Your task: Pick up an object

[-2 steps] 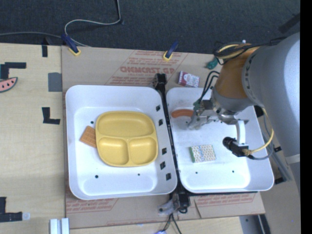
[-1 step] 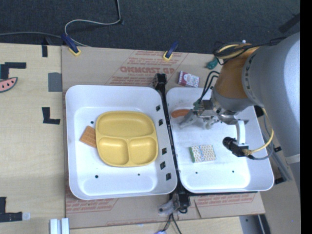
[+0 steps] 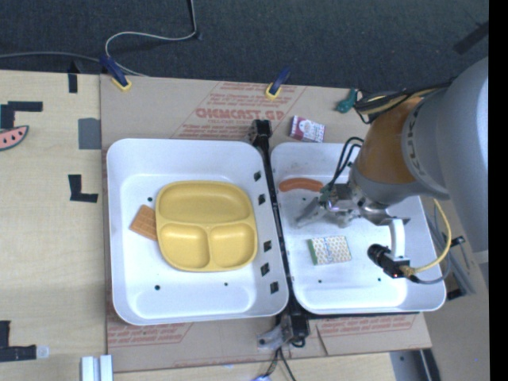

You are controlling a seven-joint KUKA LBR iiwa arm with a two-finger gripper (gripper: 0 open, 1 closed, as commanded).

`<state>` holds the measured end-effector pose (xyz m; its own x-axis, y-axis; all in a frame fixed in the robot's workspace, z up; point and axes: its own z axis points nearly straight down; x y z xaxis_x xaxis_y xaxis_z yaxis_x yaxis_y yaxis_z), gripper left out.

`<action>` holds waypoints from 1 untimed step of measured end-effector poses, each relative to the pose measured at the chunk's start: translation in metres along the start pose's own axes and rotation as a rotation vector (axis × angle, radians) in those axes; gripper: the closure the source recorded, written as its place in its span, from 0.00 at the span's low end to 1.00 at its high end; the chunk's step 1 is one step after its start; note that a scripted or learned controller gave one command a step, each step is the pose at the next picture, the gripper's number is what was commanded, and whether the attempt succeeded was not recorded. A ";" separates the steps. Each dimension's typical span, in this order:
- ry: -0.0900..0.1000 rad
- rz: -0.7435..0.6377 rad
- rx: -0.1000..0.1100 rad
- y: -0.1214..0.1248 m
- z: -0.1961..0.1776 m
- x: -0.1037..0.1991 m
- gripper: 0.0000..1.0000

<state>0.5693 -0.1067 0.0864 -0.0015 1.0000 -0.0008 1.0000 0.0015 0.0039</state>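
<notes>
In the right bin (image 3: 413,292), my gripper (image 3: 315,209) hangs low over the floor, reaching in from the right, open with nothing between its fingers. An orange sausage-shaped piece (image 3: 299,185) lies just behind it, near the bin's back left corner. A small square packet (image 3: 330,250) with a green speckled pattern lies just in front of the gripper. The left bin (image 3: 135,292) holds a yellow divided plate (image 3: 208,224), with a brown waffle-like piece (image 3: 144,223) tucked at its left edge.
A black divider (image 3: 270,213) runs between the two bins. A small red and white packet (image 3: 306,128) lies on the cardboard behind the right bin. The arm's grey body (image 3: 444,133) and its cables (image 3: 397,262) overhang the right bin's right side.
</notes>
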 end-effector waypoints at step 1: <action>-0.002 0.001 0.000 0.000 -0.010 -0.001 1.00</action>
<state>0.5696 -0.1078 0.0962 -0.0004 1.0000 -0.0024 1.0000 0.0004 0.0041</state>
